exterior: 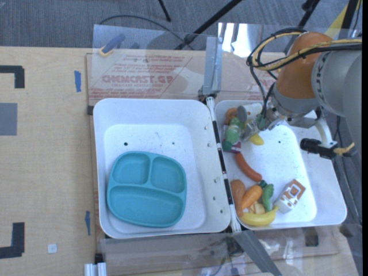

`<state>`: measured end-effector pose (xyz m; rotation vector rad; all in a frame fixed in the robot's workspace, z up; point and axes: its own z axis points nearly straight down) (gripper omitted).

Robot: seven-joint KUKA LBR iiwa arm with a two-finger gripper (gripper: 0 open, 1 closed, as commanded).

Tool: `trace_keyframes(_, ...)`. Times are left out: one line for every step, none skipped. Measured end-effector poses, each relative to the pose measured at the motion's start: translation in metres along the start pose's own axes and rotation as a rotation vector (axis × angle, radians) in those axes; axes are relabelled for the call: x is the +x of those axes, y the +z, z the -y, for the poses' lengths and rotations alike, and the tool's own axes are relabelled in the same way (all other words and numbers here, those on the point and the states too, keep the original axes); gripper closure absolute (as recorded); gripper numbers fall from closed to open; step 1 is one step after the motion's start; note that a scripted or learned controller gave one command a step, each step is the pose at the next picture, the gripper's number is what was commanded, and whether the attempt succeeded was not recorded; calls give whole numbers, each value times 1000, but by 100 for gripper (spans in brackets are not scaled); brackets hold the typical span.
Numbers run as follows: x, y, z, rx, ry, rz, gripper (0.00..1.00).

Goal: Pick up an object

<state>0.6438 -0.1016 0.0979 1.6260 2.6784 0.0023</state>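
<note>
This is a robotics lab, not a home. A grey and orange robot arm (322, 73) with loose cables reaches in from the right over a plywood desk (40, 171). Two white bins (149, 119) stand side by side on it, one with plastic toy food (253, 197). Blue tape marks (77, 80) and black markers (14, 76) are on the desk. Behind, black tripod legs (230, 7) stand on grey carpet (75, 10).

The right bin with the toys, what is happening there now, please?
The grey arm's end effector is lowered into the back of the right bin, among a cluster of toy food near the green toy. No object is visibly lifted. A sausage, carrot and banana lie nearer the front. The left bin holds a teal divided plate.
</note>
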Motion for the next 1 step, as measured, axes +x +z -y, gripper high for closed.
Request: trace_keyframes(34,-140,-34,3,9,-3,100)
